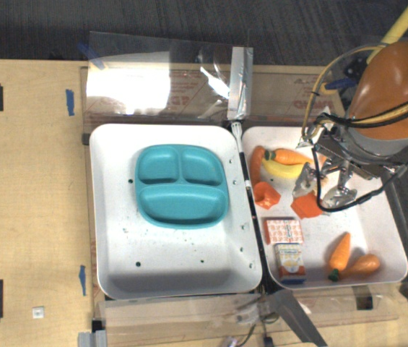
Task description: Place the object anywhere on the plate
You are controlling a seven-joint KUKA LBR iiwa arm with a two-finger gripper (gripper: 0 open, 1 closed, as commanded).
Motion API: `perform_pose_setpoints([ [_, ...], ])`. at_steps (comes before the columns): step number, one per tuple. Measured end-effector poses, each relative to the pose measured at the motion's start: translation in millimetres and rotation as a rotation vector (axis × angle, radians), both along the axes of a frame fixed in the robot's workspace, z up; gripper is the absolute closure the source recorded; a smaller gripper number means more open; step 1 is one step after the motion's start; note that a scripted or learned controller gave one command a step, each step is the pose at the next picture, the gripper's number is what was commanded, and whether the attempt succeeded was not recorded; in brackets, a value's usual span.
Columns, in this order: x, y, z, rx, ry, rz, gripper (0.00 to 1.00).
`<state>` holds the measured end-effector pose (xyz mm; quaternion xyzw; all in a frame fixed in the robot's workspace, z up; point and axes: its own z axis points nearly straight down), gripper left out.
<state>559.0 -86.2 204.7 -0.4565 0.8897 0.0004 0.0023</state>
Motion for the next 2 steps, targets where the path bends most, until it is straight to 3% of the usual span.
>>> perform_pose_setpoints([
  [1, -49.5, -82.9, 13.3, -0.004, 0.0, 0.204, 1.0],
  [2, -78.2, -138.0, -12.2, -0.003, -0.001, -0.031, 1.0],
])
